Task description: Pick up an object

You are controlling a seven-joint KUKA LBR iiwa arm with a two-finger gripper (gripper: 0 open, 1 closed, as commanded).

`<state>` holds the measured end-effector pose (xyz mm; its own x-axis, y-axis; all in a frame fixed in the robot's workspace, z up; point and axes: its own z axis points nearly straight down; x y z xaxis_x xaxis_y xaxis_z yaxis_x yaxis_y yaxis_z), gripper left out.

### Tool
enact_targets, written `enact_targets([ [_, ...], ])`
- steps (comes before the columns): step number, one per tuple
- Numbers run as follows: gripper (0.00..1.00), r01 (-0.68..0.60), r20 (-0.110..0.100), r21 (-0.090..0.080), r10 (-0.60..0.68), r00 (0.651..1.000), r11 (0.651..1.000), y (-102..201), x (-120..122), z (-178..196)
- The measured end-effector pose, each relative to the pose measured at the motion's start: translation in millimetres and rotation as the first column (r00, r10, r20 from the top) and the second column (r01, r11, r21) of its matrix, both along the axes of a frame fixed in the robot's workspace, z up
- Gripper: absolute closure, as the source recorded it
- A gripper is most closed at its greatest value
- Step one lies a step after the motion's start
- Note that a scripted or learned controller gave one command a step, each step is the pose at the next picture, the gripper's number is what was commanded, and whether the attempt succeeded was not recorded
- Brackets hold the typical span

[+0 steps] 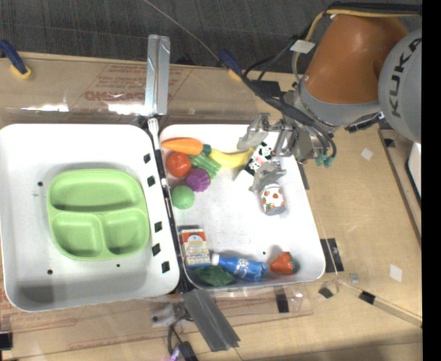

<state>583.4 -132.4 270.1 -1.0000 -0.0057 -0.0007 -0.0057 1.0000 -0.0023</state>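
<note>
Fingers [269, 156] over rt bin [310, 224], state unclear; banana [231, 157], cow toy [262, 155] crowd them.

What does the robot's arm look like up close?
The arm is grey and rounded, with a big orange band and black "KU" letters on its side. Black cables loop around the wrist. The gripper is small, silvery metal with thin wires and a bit of teal.
</note>
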Motion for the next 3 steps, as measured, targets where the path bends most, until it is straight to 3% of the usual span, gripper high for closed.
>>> enact_targets([
  [1, 0.00, -0.135, -0.010, 0.007, 0.135, 0.991, 0.991, 42, 60, -111],
  [2, 0.00, -0.555, -0.002, 0.003, 0.555, 0.832, 0.832, -13, 3, -144],
  [3, 0.00, -0.642, -0.001, 0.005, 0.642, 0.767, 0.767, 42, 21, -178],
])
